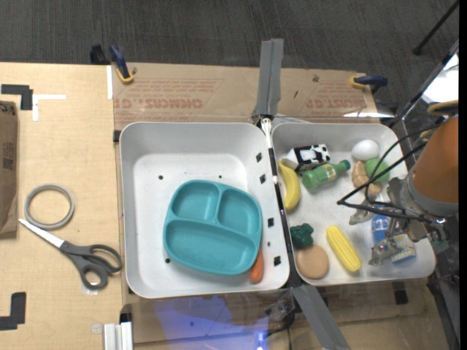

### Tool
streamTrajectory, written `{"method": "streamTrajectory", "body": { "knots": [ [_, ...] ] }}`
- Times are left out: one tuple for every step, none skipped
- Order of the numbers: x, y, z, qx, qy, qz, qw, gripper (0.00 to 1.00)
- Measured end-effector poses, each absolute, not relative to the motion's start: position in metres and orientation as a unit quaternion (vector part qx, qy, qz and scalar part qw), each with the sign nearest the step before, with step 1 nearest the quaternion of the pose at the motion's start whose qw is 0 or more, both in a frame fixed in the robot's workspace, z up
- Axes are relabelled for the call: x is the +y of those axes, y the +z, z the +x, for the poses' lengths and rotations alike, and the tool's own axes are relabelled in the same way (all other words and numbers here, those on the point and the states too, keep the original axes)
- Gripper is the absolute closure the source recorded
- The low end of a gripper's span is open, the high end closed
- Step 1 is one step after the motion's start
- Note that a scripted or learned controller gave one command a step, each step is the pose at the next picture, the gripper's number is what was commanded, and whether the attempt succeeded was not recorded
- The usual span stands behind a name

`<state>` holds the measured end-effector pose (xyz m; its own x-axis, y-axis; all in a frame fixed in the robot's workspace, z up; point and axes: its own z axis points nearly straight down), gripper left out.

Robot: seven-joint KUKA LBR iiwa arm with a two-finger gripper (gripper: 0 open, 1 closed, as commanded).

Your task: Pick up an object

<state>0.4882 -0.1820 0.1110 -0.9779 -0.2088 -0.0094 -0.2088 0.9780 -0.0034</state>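
Look to the right bin (408, 272): your gripper (389, 250) is low over its far right corner, right on top of a small blue-and-white object (379, 228) that lies against the bin floor. Whether it is spread or pinching, you cannot tell from here; cables and linkage cover that spot. Nothing looks lifted yet, so count the pick as not done. The other candidates sit untouched: the corn cob (343, 248) just beside the tool, the banana (290, 185), the green bottle (323, 174), the white egg (365, 149). Over in the left bin (139, 195), the teal tray (213, 227) lies flat, an orange carrot (257, 270) at its edge. By my reading a closed grasp and a lift are what remain
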Motion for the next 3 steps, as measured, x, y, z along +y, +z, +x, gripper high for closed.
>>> {"method": "streamTrajectory", "body": {
  "knots": [
    [-0.181,0.121,0.490,0.994,-0.0020,-0.106,0.007,1.00],
    [-0.181,0.121,0.490,0.994,-0.0021,-0.106,0.007,0.00],
    [-0.211,0.092,0.505,0.992,0.0000,-0.123,0.001,0.00]
  ]
}}
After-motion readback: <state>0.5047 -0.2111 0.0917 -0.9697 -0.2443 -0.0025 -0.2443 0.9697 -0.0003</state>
